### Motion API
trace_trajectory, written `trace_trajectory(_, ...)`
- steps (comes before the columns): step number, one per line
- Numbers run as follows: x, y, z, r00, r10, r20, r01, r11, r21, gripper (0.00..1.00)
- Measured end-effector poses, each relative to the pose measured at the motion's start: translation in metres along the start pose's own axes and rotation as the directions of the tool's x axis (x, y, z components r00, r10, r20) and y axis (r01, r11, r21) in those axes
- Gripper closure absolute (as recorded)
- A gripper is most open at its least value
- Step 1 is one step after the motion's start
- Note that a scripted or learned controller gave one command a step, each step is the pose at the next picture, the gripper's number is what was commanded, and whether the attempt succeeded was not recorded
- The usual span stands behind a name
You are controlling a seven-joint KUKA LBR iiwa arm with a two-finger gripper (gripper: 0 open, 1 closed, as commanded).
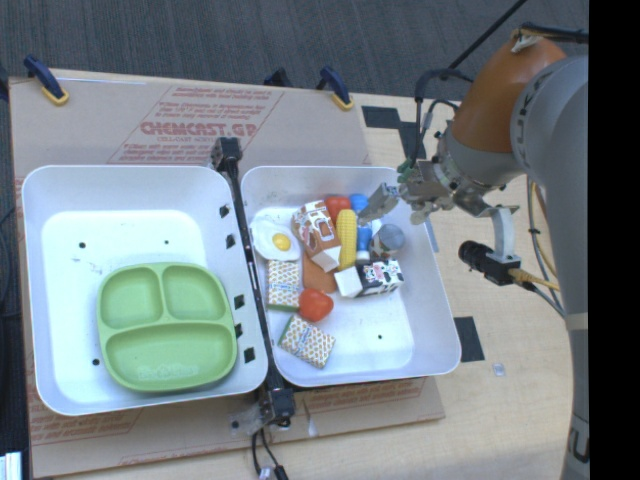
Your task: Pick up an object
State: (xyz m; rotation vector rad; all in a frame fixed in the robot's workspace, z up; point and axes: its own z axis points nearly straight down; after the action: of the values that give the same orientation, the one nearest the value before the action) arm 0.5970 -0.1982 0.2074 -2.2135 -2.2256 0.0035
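**benchwatcher:** Camera view from above, so here's the layout. Two white bins sit side by side on cardboard. The left bin (60, 218) has a green divided plate (165, 325) lying flat in it, toward the near side. The right bin (425, 313) holds all the small stuff.

**gripnerd:** What's in the pile?

**benchwatcher:** A toy fried egg (273, 238) near the divider, a red and white carton (315, 226) just beside it, a yellow corn cob (346, 238) next to that, with something red behind the cob. A black and white little box (377, 275) sits right of the pile, and a grey round piece (390, 236) is near the bin's right wall. Closer to the camera there's a red tomato-ish thing (315, 305), a patterned packet (284, 284) touching it, and another patterned packet (307, 341) lying apart toward the near edge.

**gripnerd:** And the arm?

**benchwatcher:** Comes in from the right, orange band up top. The gripper (383, 200) hangs over the far right part of the right bin, just above the corn and the blue bit beside it.

**gripnerd:** Holding anything?

**benchwatcher:** Can't tell honestly, the gripper end is a grey blur against the bin wall. Nothing in the pile looks lifted, every toy seems to rest on the bin floor or on its neighbours
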Motion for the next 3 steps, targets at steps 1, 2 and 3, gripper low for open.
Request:
trace_trajectory(1,-0.007,-0.059,0.094,1.000,-0.002,0.005,0.002,1.000,-0.018,0.00)
trace_trajectory(2,0.001,-0.055,0.081,1.000,-0.017,-0.010,0.017,1.000,-0.018,1.00)
trace_trajectory(3,0.001,-0.054,0.070,1.000,-0.022,-0.010,0.021,1.000,-0.017,1.00)
